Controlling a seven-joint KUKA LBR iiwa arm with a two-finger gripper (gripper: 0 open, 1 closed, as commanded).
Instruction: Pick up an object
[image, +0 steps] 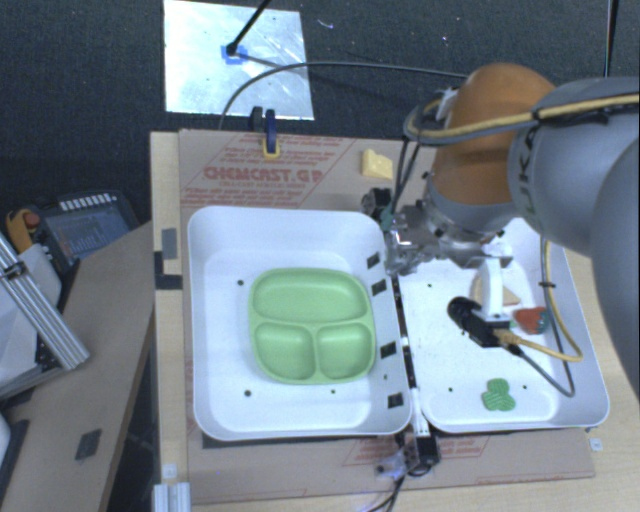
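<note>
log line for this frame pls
gripper: right bin, far-left corner | grasp: unconfirmed | left bin: green plate | right bin: green toy, red piece

From where I stand, the bench (167, 335) is covered by a brown sheet (300, 165) printed in red (CHEMCAST, as far as I can read). Two white bins sit on it side by side, touching. The first bin (205, 300) spreads away left of the pincer (398, 250), and the second bin (585, 395) lies below and right of it. A small yellow piece (377, 163) lies on bare sheet just beyond the pincer.

Arm (575, 150) reaching leftward, tool (404, 247) held low
</note>
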